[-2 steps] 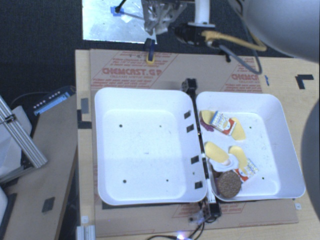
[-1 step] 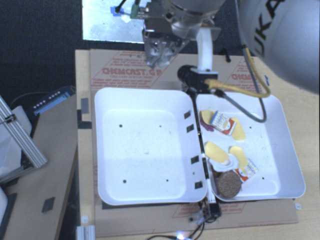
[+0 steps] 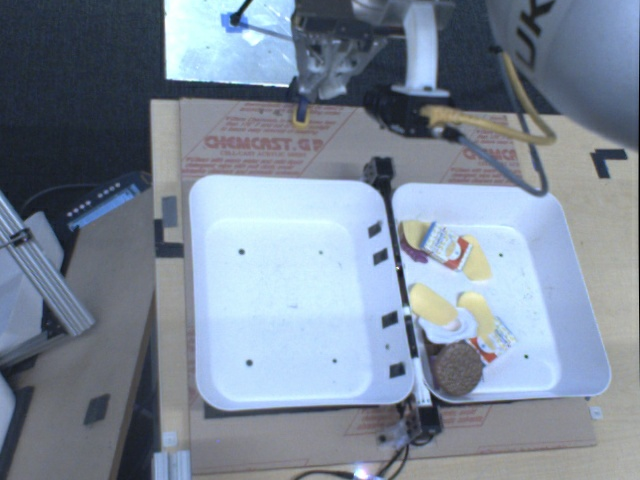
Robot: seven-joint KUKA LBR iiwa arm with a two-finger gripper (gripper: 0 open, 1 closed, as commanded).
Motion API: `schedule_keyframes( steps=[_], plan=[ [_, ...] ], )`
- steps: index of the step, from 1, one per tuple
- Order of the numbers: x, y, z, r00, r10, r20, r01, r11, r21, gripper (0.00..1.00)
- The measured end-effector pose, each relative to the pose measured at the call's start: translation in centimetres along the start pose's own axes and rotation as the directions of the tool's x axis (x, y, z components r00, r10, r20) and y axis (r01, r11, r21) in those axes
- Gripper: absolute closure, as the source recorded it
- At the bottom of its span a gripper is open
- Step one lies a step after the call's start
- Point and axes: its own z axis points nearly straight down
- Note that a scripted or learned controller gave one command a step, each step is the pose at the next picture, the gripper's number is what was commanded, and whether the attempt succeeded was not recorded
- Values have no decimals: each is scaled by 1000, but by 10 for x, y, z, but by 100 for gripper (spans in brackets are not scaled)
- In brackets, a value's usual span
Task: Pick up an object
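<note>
Nearest my lens is the big grey body of the arm [image 3: 565, 28], blurred at the upper right because it passes high over the bench to reach the far side. At its end the gripper [image 3: 320, 80] hangs pointing down over the printed cardboard sheet [image 3: 250, 143] behind the bins, above neither bin. From this slant I cannot tell how far open it is or whether it has hold of anything. I judge it is parked up there so that I get an unblocked look at both bins before a pick. Just under it a small yellow bit [image 3: 300, 118] sits on the cardboard; what it is I cannot make out. Moving outward, the left bin [image 3: 205, 268] lies closest to the gripper. The things to pick are all in the right bin [image 3: 585, 338], crowded against the wall it shares with its neighbour. They are a red and white packet [image 3: 447, 245] near the far end, yellow pieces [image 3: 428, 300] in the middle, and a brown round disc [image 3: 457, 368] at the near corner. Packed so close to that wall and touching one another, they leave little room, so I would go for the packet, which lies most apart.
</note>
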Motion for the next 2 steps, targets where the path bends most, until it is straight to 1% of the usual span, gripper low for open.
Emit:
schedule_keyframes(
  steps=[1,2],
  plan=[
    [0,-47,177,1000,2,8,-2,1000,23,100],
    [-1,30,162,1000,4,2,-4,1000,1,100]
  ],
)
